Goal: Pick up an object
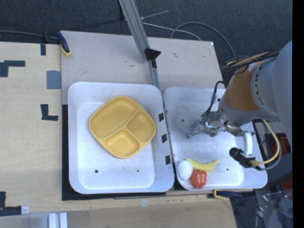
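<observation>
Hand (194,130) hovers over right bin (180,103), open or closed cannot be told, nothing seen held. Should move nearer, over banana (205,165), descend centred, avoiding egg (184,169) and red pepper (199,178).

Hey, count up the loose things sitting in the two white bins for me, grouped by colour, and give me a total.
Yellow: 2, the yellow three-compartment plastic plate in the left bin and the small yellow banana in the right bin
White: 1, the white egg-shaped object
Red: 1, the small red pepper-like object
Total: 4
</observation>
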Action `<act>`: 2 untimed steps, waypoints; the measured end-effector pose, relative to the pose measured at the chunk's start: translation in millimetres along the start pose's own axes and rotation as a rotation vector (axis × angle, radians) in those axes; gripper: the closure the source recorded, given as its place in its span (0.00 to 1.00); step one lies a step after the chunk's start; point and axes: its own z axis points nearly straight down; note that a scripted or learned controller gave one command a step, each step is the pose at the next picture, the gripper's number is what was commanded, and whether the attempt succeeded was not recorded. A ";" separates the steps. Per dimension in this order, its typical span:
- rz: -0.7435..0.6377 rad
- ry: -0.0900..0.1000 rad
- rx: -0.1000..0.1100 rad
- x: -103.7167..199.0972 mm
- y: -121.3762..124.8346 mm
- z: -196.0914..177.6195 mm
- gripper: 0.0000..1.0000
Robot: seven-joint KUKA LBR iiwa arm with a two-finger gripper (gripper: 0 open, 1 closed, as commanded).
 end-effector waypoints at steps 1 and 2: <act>-0.001 0.001 0.001 0.8 0.0 -10.3 1.00; 0.000 0.001 -0.004 5.1 10.2 -64.5 1.00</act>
